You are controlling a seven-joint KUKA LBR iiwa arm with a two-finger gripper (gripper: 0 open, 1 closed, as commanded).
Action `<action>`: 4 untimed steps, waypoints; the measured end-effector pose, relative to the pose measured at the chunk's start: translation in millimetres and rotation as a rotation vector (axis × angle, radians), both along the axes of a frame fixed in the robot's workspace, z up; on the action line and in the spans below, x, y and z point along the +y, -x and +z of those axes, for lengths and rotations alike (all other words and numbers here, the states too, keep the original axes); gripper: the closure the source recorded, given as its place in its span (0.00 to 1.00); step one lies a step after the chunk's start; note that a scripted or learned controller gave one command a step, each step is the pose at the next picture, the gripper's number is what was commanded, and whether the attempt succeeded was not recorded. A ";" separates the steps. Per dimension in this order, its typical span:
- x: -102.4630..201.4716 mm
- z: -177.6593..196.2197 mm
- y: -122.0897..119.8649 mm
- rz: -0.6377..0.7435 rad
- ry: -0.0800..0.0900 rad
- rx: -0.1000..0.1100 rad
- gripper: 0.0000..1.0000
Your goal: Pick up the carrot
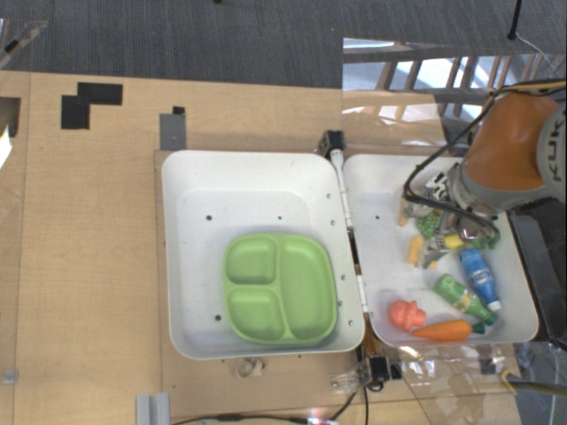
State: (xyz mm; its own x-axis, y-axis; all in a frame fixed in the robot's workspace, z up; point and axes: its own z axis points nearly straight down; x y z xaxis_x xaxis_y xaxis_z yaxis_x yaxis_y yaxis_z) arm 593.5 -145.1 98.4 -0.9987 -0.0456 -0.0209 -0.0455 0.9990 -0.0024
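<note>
Carrot lies flat in the right bin, long axis roughly parallel to the near rim, just inside it. Its thick end touches or nearly touches a pink-red toy on its left; its right tip runs up against a green bottle lying at a slant. Tight on both ends, and the near wall sits just below it. The only free side is above it, toward the bin centre, where a small patch of bare white floor shows.

Pincer is over the upper middle of the right bin, well apart from the carrot, among clutter: a small yellow piece just left of it, a blue bottle just right and below, some green item under the wrist. Can't tell if the fingers are apart or together, the wrist and cabling hide them. Nothing visibly held.

The orange band of the arm covers the bin's upper right corner. Left half of the right bin is mostly bare, so there is room there.

Left bin holds a green divided plate toward its near right corner, close to the shared wall. Rest of that bin floor is bare. Desk to the left is open wood.
</note>
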 end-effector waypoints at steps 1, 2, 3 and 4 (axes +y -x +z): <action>37.5 -1.9 26.9 -0.045 0.002 -0.015 0.00; 38.9 11.0 22.6 -0.040 0.003 -0.027 1.00; 39.1 10.3 23.0 -0.040 0.002 -0.026 0.00; 40.9 -7.8 42.8 -0.223 -0.004 0.001 0.00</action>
